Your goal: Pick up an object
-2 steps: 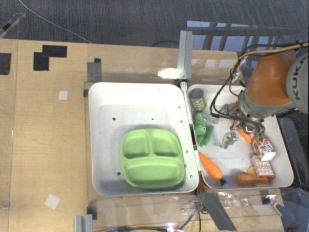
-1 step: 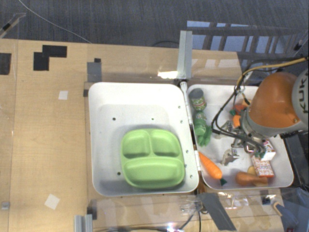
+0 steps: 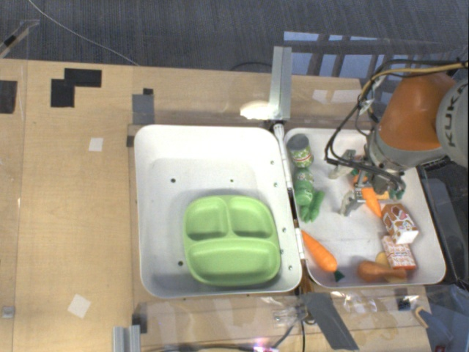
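Two carrots point(image 3: 319, 251) (one green plate point(image 3: 231, 240))

Worktop point(image 3: 66, 218): pale wood-grain laminate, matt. Both bins point(image 3: 212, 149) left of and under the hand: smooth white plastic, slight sheen. Divided plate point(image 3: 231, 240), far left of hand: green plastic, satin. Carrot point(image 3: 319, 251) below-left of hand: glossy orange plastic. Cartons point(image 3: 399, 224) right of and below hand: printed card. Floor point(image 3: 183, 20): dark ribbed carpet.

small orange carrot point(image 3: 373, 202), tilted, right bin point(image 3: 432, 262)
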You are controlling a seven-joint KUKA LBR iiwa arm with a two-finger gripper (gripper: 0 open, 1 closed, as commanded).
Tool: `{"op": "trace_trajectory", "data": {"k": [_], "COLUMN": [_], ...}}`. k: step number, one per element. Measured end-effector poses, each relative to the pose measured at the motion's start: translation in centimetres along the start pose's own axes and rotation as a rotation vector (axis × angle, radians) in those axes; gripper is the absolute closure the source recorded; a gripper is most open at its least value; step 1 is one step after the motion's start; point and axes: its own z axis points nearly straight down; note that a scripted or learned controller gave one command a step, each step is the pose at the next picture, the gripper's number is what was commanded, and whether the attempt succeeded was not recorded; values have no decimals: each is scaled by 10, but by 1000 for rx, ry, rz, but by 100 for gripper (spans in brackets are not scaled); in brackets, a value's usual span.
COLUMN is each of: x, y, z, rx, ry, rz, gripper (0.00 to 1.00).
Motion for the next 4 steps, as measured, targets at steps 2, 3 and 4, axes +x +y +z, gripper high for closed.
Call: {"op": "trace_trajectory", "data": {"k": [2,3,4], "x": [14,-56,46], "y": [22,13,2], "z": [-1,-13,-2], "rx": [-1,0,1], "ry": [-5,-1,-1], "rz": [72,31,51], "gripper": [0,0,0]}}
